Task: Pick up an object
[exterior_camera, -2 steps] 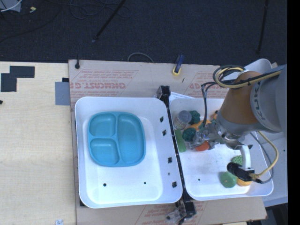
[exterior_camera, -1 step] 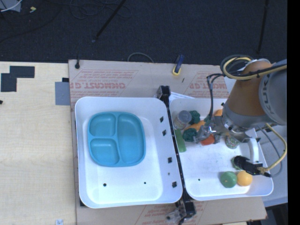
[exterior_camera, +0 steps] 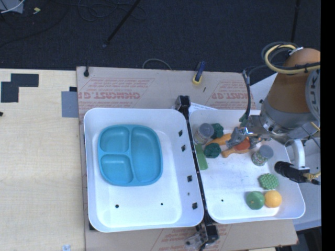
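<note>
Seemingly the jaws [exterior_camera: 239, 138] touch the orange toy [exterior_camera: 235, 145]; opening unclear.

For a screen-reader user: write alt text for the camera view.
A grey-and-orange robot arm reaches from the right, its gripper low over toys clustered at the back of the right bin. The left bin holds a blue divided plate.

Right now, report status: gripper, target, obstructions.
Gripper low in right bin, over orange toy; grip state unclear. Nothing seen held. Dark green toy and grey cup crowd close beside.
</note>
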Tool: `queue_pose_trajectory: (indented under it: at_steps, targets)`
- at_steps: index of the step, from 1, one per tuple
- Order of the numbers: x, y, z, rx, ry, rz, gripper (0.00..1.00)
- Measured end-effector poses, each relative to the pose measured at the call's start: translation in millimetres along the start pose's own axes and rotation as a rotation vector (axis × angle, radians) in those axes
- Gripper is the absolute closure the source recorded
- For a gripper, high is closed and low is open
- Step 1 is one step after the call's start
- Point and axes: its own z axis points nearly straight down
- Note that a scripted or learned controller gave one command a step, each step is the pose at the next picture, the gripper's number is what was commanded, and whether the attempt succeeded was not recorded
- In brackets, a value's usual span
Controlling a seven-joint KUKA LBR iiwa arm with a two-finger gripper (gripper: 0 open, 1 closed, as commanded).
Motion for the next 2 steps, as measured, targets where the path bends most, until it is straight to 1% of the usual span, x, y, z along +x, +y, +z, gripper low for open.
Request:
queue_pose_trajectory:
  at_steps: [1,2]
  targets:
    - [-1,0,-27,0.003,0.001,0.0,1.0]
    - [44,11,-24,0.005,0.001,-0.002,1.0]
